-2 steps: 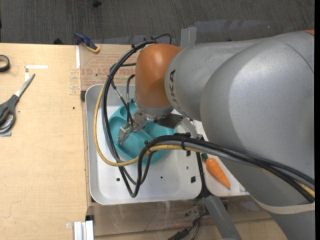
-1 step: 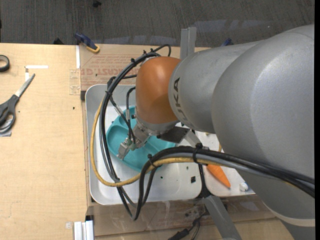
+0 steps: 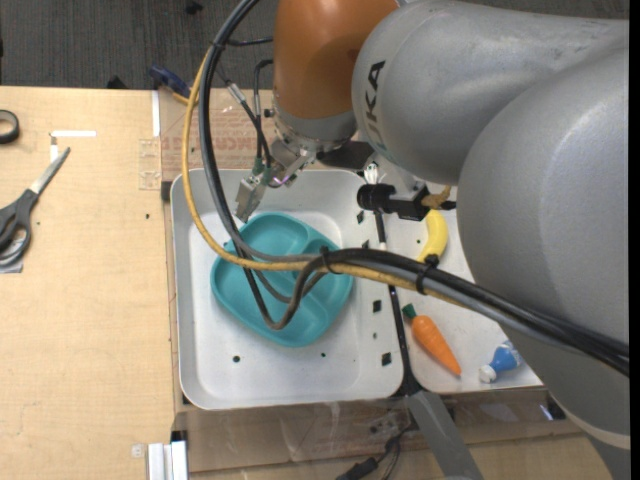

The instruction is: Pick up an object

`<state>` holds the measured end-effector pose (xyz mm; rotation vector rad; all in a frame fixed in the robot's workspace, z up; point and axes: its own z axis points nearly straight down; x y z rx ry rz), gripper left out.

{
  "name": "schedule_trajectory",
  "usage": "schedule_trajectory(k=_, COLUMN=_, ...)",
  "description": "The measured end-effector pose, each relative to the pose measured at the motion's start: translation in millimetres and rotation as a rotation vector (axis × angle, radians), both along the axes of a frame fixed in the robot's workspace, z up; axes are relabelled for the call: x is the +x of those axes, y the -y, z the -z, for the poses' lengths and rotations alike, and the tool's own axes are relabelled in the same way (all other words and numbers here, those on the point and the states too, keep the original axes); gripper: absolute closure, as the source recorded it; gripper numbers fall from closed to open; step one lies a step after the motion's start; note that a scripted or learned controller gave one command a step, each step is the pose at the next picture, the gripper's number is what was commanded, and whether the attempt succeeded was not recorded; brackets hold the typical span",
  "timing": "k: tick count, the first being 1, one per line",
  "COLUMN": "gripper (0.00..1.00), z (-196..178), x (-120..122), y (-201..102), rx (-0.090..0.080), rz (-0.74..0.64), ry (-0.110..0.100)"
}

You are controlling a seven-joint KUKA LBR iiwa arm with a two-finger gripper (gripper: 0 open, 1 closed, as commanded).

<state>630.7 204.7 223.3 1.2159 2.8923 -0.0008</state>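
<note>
Gripper [image 3: 247,200] hangs over the left bin [image 3: 200,358] near its far edge, above the teal dish [image 3: 285,268]; we cannot tell its state.

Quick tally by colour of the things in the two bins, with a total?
Teal: 1, dish
Yellow: 1, banana
Orange: 1, carrot
Blue and white: 1, small item
Total: 4
</note>
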Motion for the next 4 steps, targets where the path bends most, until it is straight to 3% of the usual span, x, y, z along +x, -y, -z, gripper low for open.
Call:
schedule_trajectory(k=1, gripper=0.00, z=99.6, x=-62.1, y=11.5, rx=0.000, rz=-0.584, ry=-0.003)
schedule_trajectory(k=2, gripper=0.00, z=111.2, x=-152.7, y=-23.3, rx=0.000, rz=-0.660, ry=-0.004)
schedule_trajectory(k=3, gripper=0.00, z=-135.5, x=-152.2, y=-23.7, rx=-0.001, rz=-0.280, ry=-0.004)
schedule_trajectory(k=4, gripper=0.00, z=122.4, x=-153.1, y=-16.9, rx=-0.001, rz=-0.569, ry=-0.005)
